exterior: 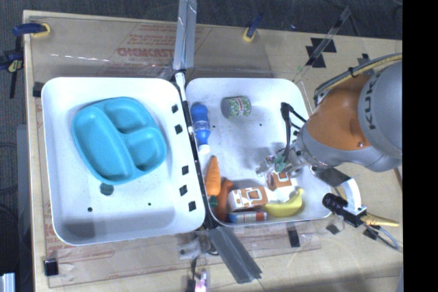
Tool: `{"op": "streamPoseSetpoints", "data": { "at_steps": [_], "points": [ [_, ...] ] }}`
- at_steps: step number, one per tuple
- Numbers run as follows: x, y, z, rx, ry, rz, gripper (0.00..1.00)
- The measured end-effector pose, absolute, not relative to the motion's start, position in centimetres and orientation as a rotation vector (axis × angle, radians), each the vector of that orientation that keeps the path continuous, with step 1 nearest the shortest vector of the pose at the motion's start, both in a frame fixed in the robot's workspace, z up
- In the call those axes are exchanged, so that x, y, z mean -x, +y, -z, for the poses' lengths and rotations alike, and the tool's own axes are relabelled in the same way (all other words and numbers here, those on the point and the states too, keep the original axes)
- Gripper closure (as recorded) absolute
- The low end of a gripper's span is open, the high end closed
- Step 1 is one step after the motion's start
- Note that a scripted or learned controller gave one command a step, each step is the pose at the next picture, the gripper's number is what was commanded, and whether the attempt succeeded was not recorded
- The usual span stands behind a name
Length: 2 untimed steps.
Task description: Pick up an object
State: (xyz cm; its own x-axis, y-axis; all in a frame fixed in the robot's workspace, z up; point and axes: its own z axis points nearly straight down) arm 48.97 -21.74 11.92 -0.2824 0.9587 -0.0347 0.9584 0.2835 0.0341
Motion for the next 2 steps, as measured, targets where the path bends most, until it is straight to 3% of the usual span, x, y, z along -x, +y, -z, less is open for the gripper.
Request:
{"op": "streamPoseSetpoints", "data": {
  "at_steps": [1, 2],
  "points": [
    [-49.14, -16.80, -21.27, -2.112, 2.327, 0.000, 1.00],
    [-49.13, -16.81, -21.25, -2.113, 2.326, 0.000, 0.00]
  ]
}}
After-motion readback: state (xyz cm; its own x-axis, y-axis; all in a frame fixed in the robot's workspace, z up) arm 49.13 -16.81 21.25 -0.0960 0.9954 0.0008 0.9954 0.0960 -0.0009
